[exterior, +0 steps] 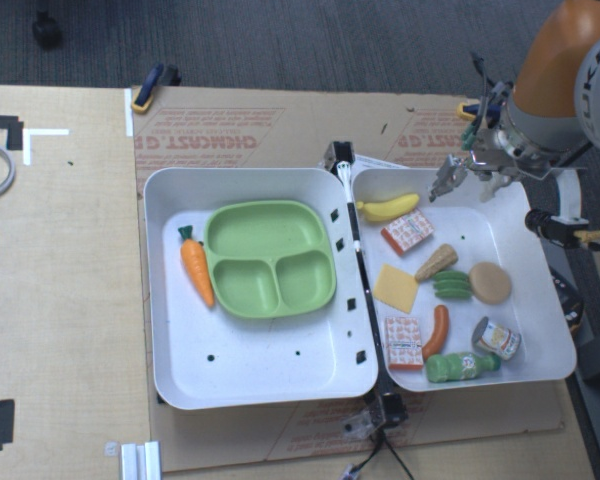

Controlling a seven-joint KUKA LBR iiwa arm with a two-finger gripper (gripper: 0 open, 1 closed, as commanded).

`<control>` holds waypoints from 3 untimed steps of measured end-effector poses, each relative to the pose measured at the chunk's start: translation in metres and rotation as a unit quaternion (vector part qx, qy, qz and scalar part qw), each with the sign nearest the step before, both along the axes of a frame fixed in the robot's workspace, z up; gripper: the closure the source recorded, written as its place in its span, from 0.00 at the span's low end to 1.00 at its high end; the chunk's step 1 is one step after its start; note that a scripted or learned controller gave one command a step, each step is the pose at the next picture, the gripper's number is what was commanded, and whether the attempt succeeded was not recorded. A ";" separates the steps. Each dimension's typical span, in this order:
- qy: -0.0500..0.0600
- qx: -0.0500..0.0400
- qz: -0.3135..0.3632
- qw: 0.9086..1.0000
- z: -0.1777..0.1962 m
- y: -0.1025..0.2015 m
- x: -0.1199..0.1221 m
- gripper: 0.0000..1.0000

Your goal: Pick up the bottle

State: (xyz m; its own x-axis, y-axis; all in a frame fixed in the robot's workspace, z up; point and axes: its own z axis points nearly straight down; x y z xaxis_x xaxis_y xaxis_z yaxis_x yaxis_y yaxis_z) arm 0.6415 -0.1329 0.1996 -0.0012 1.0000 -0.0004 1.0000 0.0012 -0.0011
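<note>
The green bottle (pixel 462 366) is found lying on its side at the near edge of the right bin (pixel 540 298), just beside a small can (pixel 497 339) and a red sausage (pixel 436 330), with a red-and-white carton (pixel 404 342) close on its other side. The pincer (pixel 468 176) is seen above the far rim of the same bin, near the banana (pixel 388 206), and well apart from the bottle. Its fingers are spread open and nothing is held between them.

The step in hand is judged to be the approach; no grasp has been made yet. For the next move, the pincer would have to be carried across the bin toward the near edge, over the other foods, and turned so that the fingers close across the narrow width of the bottle. Care is needed, because the can and the sausage are so close that a finger could be blocked by them.

The left bin (pixel 170 298) is occupied by a green tray (pixel 270 258) and a carrot (pixel 196 268).
</note>
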 end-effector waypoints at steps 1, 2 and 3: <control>0.000 0.000 0.001 1.000 0.010 0.000 0.000 1.00; 0.000 0.000 -0.031 1.000 0.031 0.112 0.013 1.00; 0.000 0.000 -0.035 0.999 0.007 0.172 -0.082 1.00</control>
